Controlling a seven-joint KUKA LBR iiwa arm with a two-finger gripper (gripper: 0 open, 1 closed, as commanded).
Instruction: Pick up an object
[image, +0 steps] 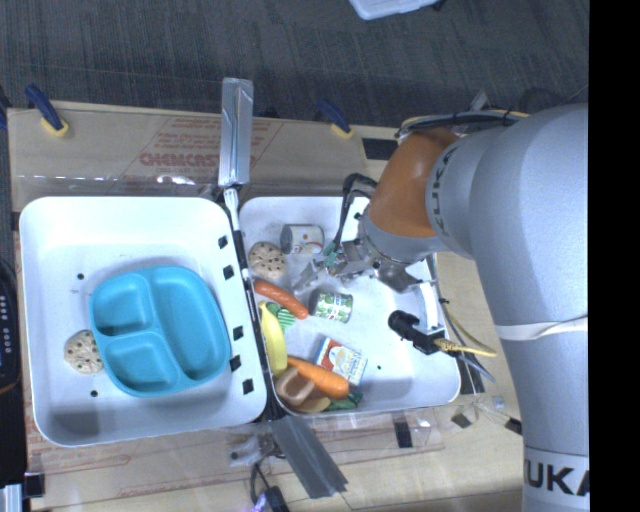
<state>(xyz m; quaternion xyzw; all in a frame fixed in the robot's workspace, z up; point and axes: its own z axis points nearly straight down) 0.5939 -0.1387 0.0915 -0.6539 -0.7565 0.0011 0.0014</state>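
Fingers of the gripper apart and empty, hovered just at 12 o'clock of the green-labelled can in the right bin; had lifted nothing yet, with grasp and lift left.

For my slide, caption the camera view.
Arm's gripper poised over right bin clutter near a can; blue tray in left bin.

I see the right bin crowded along its left; the left bin offers room around the blue tray.
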